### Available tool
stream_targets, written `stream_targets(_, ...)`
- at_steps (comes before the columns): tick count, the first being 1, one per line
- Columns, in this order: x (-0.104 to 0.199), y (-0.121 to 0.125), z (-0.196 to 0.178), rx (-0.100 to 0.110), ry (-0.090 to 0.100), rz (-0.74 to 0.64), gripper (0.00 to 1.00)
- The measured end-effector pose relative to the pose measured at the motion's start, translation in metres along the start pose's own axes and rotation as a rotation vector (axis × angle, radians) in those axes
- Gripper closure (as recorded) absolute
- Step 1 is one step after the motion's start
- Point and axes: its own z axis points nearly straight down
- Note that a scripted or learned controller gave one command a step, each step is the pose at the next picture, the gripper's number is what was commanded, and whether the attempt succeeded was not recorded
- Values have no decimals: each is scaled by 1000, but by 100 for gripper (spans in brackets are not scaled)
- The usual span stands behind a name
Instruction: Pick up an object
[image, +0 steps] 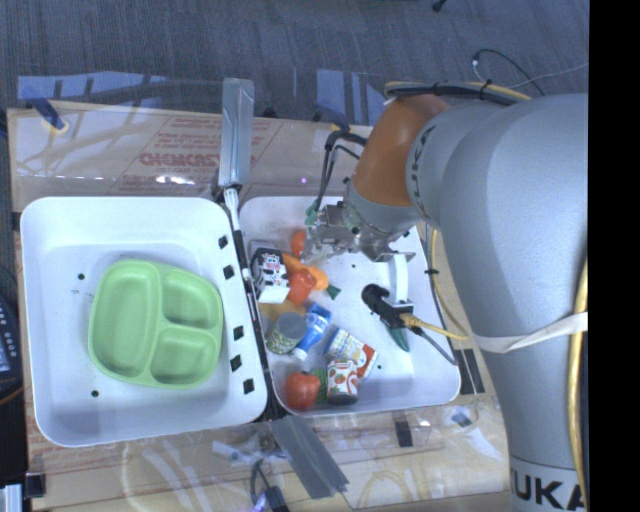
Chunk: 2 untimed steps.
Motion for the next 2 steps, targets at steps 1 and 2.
stream_targets(1,0,0,0,0,0,0,0)
stream_targets(2,-23,-59,31,14,7,-161,0)
